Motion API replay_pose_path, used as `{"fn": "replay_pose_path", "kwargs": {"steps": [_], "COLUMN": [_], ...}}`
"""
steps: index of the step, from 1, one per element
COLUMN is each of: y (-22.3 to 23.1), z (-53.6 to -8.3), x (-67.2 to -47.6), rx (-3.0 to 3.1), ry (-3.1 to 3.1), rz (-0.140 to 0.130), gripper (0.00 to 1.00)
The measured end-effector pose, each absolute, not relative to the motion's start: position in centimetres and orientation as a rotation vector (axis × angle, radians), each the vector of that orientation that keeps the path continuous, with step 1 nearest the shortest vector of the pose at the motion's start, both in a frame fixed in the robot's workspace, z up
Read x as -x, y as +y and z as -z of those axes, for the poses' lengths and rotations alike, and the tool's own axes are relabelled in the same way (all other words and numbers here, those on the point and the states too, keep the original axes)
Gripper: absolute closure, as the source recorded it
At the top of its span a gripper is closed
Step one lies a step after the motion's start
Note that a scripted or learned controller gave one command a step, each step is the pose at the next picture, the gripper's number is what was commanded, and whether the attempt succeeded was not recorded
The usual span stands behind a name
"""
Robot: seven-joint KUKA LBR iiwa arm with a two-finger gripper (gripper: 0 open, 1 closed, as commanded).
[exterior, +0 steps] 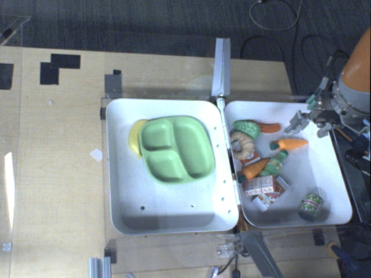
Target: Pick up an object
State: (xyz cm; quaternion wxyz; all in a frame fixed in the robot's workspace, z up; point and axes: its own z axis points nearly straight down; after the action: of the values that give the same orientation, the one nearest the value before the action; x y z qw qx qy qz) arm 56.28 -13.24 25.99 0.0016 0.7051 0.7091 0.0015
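The right bin [342, 204] holds a heap of toy food: an orange carrot [293, 145], a second carrot [255, 168], a tan ring-shaped pastry [242, 145], a green-and-orange vegetable [258, 127], small red-and-white cartons [264, 189] and a green can [312, 206]. My gripper [309, 126] hangs over the back right of this bin, just above and right of the first carrot. Its fingers [297, 122] are spread open with nothing between them.
The left bin [122, 207] carries a green divided plate [174, 148] with a yellow piece [134, 138] poking out under its left edge. A metal post [221, 68] stands behind the wall between the bins. Cables lie on the floor at the back right.
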Motion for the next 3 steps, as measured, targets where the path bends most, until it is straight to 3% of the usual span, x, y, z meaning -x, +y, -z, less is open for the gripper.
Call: {"fn": "replay_pose_path", "kwargs": {"steps": [1, 2, 3], "y": [-11.7, -15.8, -15.6], "z": [-11.0, -8.8, -10.1], "x": [-58.4, -62.7, -63.0], "rx": [-2.134, -2.144, -2.14], "ry": [2.297, 2.284, 2.283], "rz": [-0.007, -0.009, -0.019], "gripper": [0.0, 0.0, 1.0]}}
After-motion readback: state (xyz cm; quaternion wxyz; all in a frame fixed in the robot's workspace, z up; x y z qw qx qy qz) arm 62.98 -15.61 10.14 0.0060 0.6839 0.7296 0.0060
